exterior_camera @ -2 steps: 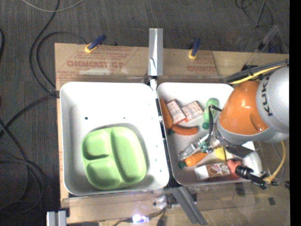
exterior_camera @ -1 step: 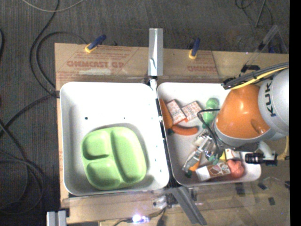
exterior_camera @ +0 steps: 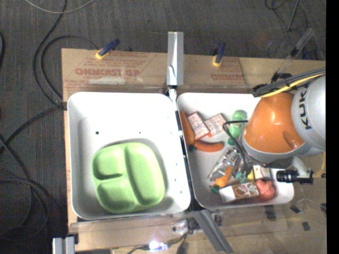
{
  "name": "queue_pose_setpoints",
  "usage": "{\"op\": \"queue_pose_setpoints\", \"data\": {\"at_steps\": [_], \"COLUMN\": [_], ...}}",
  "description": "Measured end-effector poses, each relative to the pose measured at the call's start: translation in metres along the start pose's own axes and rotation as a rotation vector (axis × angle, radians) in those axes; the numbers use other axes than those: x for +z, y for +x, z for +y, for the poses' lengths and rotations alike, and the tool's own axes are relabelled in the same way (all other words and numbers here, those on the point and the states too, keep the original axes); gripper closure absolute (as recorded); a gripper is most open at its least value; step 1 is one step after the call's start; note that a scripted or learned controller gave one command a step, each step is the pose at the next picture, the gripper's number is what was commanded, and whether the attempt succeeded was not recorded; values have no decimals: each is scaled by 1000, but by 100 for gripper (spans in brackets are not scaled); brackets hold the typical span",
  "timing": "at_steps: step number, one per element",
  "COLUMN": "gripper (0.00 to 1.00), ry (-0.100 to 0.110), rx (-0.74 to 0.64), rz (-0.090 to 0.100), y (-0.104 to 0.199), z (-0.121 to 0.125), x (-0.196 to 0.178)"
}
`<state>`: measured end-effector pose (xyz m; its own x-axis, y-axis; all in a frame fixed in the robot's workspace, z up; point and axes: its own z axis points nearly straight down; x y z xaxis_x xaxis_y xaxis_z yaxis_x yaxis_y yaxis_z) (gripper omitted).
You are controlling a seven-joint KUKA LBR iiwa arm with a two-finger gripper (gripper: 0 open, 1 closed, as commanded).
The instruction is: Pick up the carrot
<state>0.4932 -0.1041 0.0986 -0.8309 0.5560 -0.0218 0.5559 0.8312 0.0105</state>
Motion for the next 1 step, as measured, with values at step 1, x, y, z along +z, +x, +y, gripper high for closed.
{"op": "queue_pose_setpoints", "data": {"at_steps": [1], "gripper": [100], "ry": [4], "rx": [-481], "rz": [28], "y": [37], "z": [44], "x": [-83]}}
